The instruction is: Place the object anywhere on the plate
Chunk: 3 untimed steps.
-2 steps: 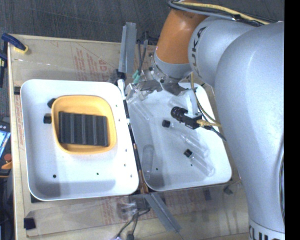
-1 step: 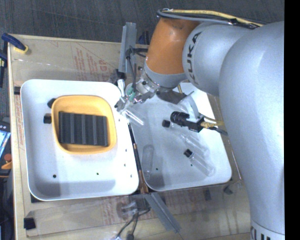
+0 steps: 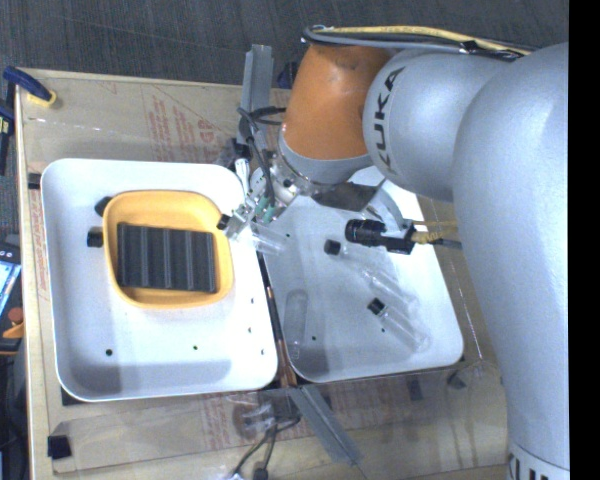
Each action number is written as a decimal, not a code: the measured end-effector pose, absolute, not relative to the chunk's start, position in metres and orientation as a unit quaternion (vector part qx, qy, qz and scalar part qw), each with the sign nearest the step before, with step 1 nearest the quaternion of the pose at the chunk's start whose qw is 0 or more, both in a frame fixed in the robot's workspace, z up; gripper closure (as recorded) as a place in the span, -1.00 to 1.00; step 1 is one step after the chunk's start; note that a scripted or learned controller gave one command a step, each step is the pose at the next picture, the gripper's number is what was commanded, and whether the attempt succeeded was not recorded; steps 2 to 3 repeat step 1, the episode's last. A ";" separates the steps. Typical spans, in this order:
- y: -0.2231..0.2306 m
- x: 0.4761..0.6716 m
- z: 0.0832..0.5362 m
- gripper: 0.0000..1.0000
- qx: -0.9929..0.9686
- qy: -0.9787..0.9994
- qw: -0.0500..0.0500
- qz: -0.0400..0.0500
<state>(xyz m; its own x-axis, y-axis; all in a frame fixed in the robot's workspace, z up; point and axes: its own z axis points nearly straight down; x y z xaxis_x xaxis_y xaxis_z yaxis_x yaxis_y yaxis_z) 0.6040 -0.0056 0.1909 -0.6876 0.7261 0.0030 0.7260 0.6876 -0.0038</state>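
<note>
gripper (image 3: 242,215) at plate (image 3: 165,208) rim, object unclear

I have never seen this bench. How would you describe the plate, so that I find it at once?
Look at the left white bin of the two that sit side by side on the bench. The plate lies in its upper half, close to the wall it shares with the right bin. It is the yellow, rounded-square dish with a dark ribbed centre, the largest coloured thing in either bin.
</note>
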 end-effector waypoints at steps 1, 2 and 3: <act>-0.006 0.604 0.191 -1.00 -0.396 -0.918 0.002 0.001; -0.006 0.604 0.191 -1.00 -0.396 -0.918 0.002 0.001; -0.006 0.604 0.191 -1.00 -0.396 -0.918 0.002 0.001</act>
